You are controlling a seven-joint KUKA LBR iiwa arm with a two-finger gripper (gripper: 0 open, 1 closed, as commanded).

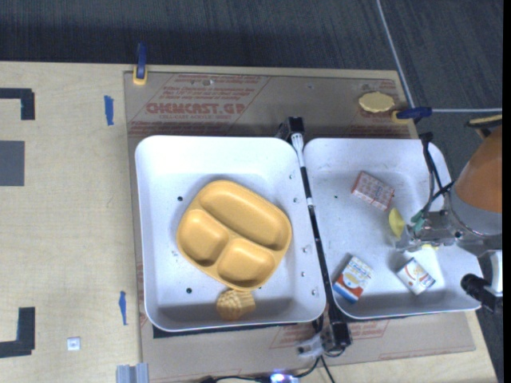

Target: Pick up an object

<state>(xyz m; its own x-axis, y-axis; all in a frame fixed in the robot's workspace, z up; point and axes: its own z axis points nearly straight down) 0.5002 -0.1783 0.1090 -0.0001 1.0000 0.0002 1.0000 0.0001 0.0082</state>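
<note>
Camera view: I'm looking down on a light wood desk (64,238) with black tape marks at its left edge and small blue tape bits. Beyond it, top of frame, dark grey carpeted floor (239,14). A brown cardboard sheet (200,102) with red print lies under both bins. A yellow-blue clamp (140,64) sits on its top left corner, a tan round disc (376,102) near its top right.

Left bin (152,166): a big yellow three-compartment tray (233,231), tilted diagonally, takes most of the floor. A small tan waffle-textured piece (235,302) lies just below it, touching the tray's lower edge.

Right bin (335,162): a pink patterned packet (372,189) near the top middle, a white-orange-blue small carton (353,278) at lower left by the divider, a white carton with red mark (418,274) at lower right, a yellow object (396,222) at mid right.

My arm (485,182) comes in from the right, orange band visible, black cables looping over the bin's right wall. The gripper (421,236) sits low over the right side of that bin, just beside the yellow object and right above the white carton. Cables and metal parts crowd it; I cannot tell if it is apart or together, and I see nothing clearly in it.
</note>
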